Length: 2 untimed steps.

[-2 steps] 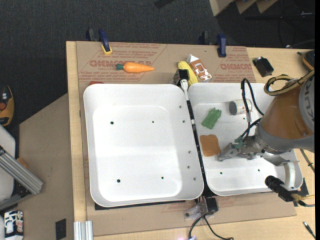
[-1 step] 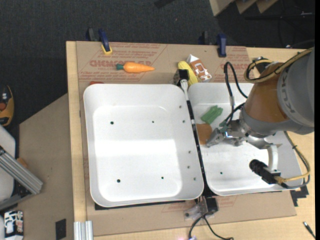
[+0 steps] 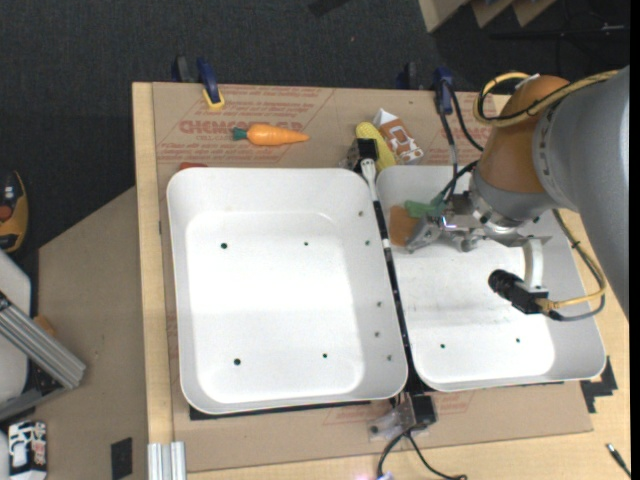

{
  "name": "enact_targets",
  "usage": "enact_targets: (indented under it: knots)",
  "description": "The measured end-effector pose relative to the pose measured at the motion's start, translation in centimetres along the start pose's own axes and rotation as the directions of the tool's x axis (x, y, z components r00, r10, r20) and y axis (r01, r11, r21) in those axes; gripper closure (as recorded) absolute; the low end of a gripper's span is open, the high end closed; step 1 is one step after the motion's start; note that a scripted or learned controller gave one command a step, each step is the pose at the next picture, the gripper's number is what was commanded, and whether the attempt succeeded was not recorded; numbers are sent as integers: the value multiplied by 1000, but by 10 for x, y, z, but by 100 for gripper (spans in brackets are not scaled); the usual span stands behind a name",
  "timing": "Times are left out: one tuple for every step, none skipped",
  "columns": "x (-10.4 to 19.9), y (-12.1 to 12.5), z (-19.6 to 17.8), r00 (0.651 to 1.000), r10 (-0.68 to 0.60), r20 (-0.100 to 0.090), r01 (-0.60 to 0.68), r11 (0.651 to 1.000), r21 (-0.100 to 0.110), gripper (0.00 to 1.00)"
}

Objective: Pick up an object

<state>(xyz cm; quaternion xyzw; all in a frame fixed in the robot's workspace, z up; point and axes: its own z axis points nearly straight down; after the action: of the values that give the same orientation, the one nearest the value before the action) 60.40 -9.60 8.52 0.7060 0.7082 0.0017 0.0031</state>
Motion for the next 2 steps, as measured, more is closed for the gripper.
enact_targets:
  knots:
    - [-43,38,2,1000,6,-4,-6,1000,18,0]
    - [-35,52,6,1000,16,2,-16,998,54,0]
